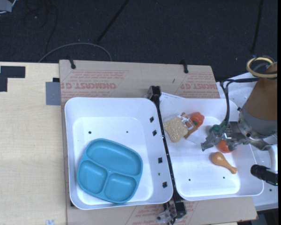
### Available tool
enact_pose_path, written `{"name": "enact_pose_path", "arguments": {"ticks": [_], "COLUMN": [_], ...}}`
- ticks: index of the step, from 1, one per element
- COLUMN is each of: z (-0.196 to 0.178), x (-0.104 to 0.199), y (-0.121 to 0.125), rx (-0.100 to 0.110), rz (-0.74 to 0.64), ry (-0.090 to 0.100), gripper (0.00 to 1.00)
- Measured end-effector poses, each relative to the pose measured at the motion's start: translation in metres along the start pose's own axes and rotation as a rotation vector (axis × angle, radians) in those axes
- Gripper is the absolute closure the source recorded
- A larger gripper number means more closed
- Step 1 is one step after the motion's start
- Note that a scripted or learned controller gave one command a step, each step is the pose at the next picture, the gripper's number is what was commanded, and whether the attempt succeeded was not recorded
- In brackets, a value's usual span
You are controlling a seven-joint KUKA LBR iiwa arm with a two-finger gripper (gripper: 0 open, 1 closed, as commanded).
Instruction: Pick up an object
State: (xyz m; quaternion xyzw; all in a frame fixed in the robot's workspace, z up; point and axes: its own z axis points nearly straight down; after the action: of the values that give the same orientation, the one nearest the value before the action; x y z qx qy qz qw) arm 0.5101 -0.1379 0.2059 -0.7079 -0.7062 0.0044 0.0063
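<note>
The gripper (214, 139) sits low in the right bin (196, 186); whether it grips anything cannot be told. A red-orange object (225, 146) lies right against it, and one tan drumstick-shaped toy (223, 161) lies just below. One tan bread-like piece (175, 129) touches one orange toy (193, 121) near the divider. The right bin's lower floor is open. The left bin (84, 111) holds one blue compartment plate (110, 171).

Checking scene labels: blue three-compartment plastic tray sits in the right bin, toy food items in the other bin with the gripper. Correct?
Not quite. The camera view shows the blue three-compartment plastic tray in the left white bin, not the right. The rest holds: the toy food items, including a tan drumstick-shaped piece and a beige bread-like piece, lie in the other bin, where the gripper is.
</note>
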Motion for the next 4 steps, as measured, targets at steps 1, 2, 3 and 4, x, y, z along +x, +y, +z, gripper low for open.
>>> {"name": "enact_pose_path", "arguments": {"ticks": [1,2,3,4], "z": [-0.007,0.038,0.095,0.120], "x": [0.000,-0.001,-0.002,-0.001], "y": [0.003,0.007,-0.003,-0.003], "rx": [-0.014,-0.008,-0.007,-0.011], "rz": [-0.002,-0.002,-0.002,-0.002], "ry": [-0.003,-0.001,0.000,-0.001], "gripper": [0.00,0.00,0.00,0.00]}}
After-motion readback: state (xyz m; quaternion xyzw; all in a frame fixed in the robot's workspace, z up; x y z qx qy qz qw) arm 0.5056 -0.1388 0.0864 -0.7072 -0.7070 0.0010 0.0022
